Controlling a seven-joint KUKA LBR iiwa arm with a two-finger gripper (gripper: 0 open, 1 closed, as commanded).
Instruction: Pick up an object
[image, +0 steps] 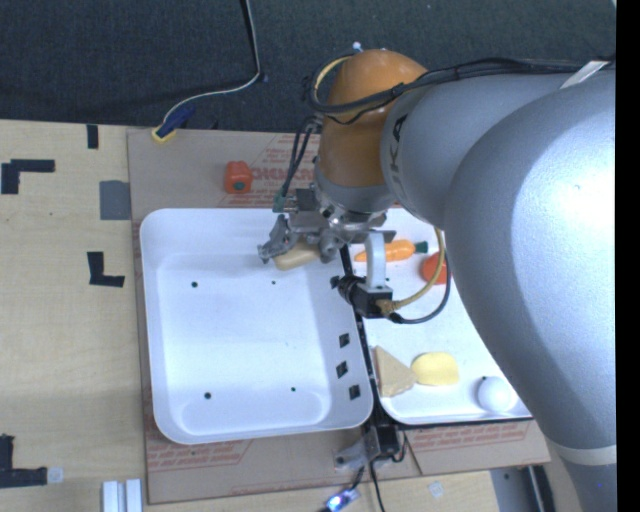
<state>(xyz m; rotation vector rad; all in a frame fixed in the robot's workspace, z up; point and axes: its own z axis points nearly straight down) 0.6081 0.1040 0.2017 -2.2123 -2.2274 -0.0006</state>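
Legible text: none can be read with certainty. Faint reddish printing is seen on the brown cardboard sheet (200, 170) beneath the bins, in the upper middle of the frame beside a small orange object (237, 177), and again faintly along the lower edge of the cardboard at lower left, but the letters are too blurred to be made out.

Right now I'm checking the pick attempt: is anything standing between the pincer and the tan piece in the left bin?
Nothing visible does. The pincer sits right at the tan wedge-shaped piece, near the far edge of the left white bin. The carrot-like orange stick and yellow lump lie apart in the right bin.
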